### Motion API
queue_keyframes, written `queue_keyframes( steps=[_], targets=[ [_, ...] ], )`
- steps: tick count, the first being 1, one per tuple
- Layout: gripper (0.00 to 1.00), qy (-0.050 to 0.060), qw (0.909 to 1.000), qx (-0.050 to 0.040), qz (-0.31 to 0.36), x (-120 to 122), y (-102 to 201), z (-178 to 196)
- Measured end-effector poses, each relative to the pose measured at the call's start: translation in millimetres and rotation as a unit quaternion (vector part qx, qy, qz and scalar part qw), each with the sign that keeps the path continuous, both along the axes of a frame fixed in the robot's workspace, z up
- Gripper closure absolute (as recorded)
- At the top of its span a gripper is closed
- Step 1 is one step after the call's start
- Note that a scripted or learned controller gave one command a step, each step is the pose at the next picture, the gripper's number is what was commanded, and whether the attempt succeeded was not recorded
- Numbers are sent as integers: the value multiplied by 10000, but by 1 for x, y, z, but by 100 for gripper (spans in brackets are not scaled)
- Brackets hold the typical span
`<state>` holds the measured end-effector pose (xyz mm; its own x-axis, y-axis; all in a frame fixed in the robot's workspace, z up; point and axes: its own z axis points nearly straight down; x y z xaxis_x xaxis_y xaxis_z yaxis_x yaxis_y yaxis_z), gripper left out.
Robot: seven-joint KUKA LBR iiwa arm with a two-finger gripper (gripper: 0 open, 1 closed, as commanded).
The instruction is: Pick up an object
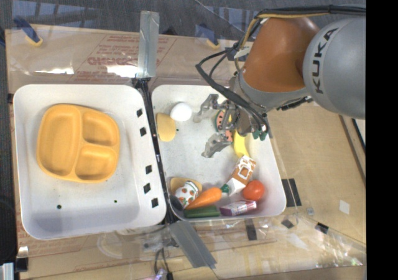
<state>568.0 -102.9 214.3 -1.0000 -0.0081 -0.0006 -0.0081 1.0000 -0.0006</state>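
Objects for picking, all toy foods and small pieces, gathered in the right bin and crowded mostly along its near edge. Starting at the far left: left bin, white and shallow, with a yellow divided plate lying flat in its far half. Between the two bins, a strip of grey tape running up over the worktop. Just inside the right bin's left wall, a pale yellow disc, with a white ball touching its upper right side. Toward the near corner, a patterned egg; beside it an orange carrot lying at a slant over a dark green piece. Further right, a purple packet, a red tomato above it, and a small orange-and-white carton just beyond the tomato. Near the bin's right wall, a yellow banana, partly covered by the wrist. Jaws spread wide over the bare middle of the right bin, nothing between them, near the white ball and the banana but apart from both. At the right, the grey arm with its orange band, reaching in over the right bin's far corner.
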Motion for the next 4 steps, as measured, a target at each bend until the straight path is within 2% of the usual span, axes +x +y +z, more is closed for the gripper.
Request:
queue_keyframes(
  steps=[1, 2, 3, 4],
  targets=[
    [0, 41, 9999, 10, 116, 19, -96, -121],
    [0, -17, 9990, -1, 441, 49, -93, -121],
    [100, -42, 9989, -8, 463, 51, -93, -109],
    [100, -74, 9988, -17, 486, 23, -42, 3]
  ],
)
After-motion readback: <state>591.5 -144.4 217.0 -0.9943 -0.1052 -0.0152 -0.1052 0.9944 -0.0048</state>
